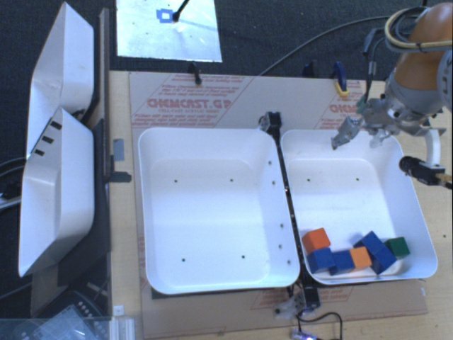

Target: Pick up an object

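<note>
Beneath the gripper (362,132), whose fingers look like dull grey metal, smooth white plastic with a slight gloss is seen in the right bin (417,211). Well below the gripper, matt painted blocks (350,253) are seen. A printed protective film is shown on the board (212,98) to its left.

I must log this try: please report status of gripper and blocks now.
Gripper open, holding nothing, above far edge of right bin. Blocks clustered at the bin's near end, untouched. Nothing in the way.
</note>
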### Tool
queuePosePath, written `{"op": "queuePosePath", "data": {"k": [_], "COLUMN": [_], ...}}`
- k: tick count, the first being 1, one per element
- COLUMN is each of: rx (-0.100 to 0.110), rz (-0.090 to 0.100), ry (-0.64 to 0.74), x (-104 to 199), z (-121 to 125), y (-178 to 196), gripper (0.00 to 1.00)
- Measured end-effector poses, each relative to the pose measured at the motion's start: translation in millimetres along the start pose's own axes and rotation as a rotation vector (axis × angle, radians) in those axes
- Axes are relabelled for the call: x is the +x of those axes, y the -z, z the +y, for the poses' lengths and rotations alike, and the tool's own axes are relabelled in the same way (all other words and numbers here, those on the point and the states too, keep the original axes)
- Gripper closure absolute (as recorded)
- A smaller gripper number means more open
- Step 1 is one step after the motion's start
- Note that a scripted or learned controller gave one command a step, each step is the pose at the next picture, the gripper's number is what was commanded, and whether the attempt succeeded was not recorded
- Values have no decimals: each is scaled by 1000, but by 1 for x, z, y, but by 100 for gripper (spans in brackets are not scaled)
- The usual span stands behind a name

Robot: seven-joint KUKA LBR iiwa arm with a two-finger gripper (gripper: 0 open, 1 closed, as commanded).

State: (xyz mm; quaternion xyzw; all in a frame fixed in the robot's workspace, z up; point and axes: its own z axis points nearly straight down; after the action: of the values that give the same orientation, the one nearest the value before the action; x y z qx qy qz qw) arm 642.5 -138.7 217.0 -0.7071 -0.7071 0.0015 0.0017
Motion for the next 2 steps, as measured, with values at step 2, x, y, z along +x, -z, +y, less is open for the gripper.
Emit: {"op": "queuePosePath", "data": {"k": [2], "rx": [-2], "rz": [0], "ry": [0], "x": [-1], "z": [5], "y": [-39], "gripper": [0]}}
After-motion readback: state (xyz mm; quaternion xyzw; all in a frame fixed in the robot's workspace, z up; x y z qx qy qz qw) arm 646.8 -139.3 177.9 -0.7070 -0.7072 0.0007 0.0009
